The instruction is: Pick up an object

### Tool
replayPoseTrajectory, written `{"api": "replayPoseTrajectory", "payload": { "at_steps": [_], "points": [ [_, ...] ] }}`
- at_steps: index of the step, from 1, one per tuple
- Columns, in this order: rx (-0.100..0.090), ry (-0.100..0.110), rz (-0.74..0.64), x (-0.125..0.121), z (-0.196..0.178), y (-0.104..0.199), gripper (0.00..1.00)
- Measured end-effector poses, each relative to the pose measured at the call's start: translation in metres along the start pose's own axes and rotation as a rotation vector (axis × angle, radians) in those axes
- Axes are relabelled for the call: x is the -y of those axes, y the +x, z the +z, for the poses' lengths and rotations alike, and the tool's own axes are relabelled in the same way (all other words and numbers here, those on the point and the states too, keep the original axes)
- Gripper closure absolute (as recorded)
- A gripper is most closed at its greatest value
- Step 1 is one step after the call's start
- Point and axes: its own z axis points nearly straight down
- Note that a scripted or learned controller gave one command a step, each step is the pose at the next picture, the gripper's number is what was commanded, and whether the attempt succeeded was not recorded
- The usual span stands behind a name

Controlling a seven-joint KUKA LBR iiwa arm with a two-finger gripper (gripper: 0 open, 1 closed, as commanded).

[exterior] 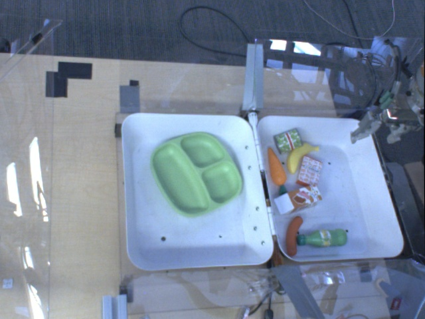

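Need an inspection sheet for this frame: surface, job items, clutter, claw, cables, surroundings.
Surface: wooden bench bearing left bin and right bin, side by side.
Job's things: in the right bin, carrot, banana, green box, red-white carton, sausage, green bottle lying down.
Clutter: green divided plate in the left bin.
Claw: claw over the right bin's far right corner, holding nothing.
Cables: black cable looped on the floor.
Surroundings: dark carpet; clear panel at left.

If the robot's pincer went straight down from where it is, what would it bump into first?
Probably just the bare white floor of the right bin, near its far right corner. The pincer hangs by that rim, away from the toy food. Depth is hard to judge, so it might meet the rim instead.
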Motion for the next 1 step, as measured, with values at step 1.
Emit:
{"api": "replayPoseTrajectory", "payload": {
  "at_steps": [1],
  "points": [
    [0.005,-0.017,-0.149,-0.0176,0.1581,0.0170,0.00]
  ]
}}
